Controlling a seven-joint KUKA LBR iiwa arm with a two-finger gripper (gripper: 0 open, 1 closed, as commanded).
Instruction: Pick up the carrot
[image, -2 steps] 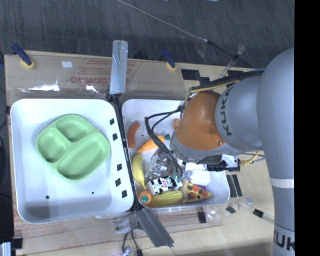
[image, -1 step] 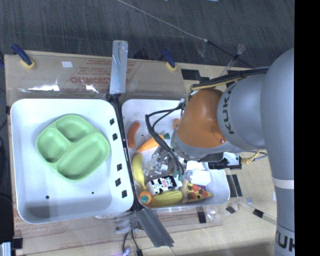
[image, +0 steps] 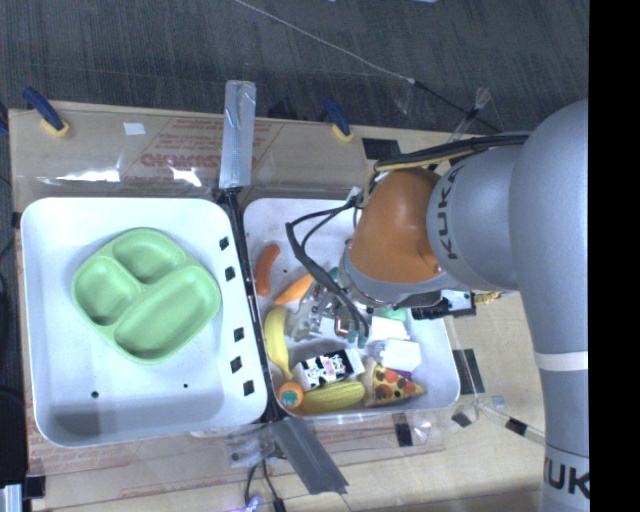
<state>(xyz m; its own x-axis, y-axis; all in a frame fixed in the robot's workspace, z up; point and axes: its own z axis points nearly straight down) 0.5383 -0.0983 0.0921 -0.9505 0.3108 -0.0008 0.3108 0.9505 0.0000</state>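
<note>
While the gripper hangs low in the right bin, finger state impossible to tell, the carrot lies just to its upper left beside the divider, long axis running roughly up-down in view.

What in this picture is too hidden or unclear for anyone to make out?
- Gripper in the camera view: whether it has hold of anything is lost in metal glare and the arm above it.
- Right bin: the arm covers its far right part.
- Carrot: its right end is hidden behind the gripper.
- Bench: the label print is too blurred to read.
</note>
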